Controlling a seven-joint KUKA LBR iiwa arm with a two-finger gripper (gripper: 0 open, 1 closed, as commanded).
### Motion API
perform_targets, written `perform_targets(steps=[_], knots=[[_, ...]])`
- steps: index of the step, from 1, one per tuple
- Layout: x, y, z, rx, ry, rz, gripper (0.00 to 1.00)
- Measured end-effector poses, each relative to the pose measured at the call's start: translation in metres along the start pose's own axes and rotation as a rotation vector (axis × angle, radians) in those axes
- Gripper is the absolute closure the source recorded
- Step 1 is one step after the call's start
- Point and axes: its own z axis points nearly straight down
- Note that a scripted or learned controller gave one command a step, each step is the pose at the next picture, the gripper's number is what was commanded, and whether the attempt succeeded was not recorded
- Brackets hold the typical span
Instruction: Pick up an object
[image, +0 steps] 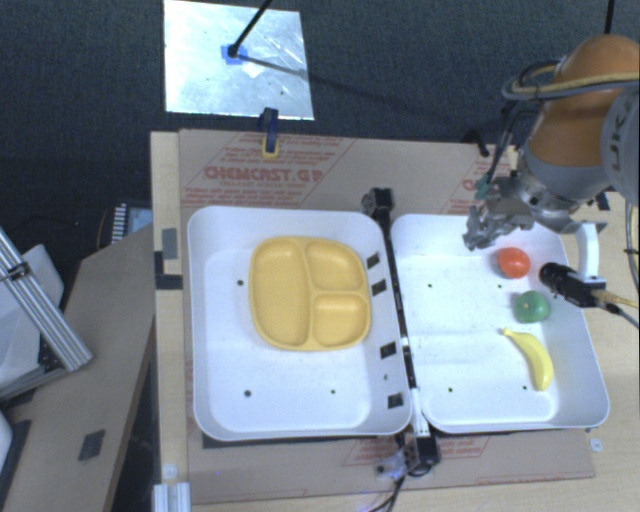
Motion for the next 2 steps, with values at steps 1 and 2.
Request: perform_targets(steps=[1,2], knots=[[0.046,-0.006,0.003,-0.001,0.0,0.0,1.0],[0.092,-0.031,0.012,0.001,0.0,0.0,1.0]])
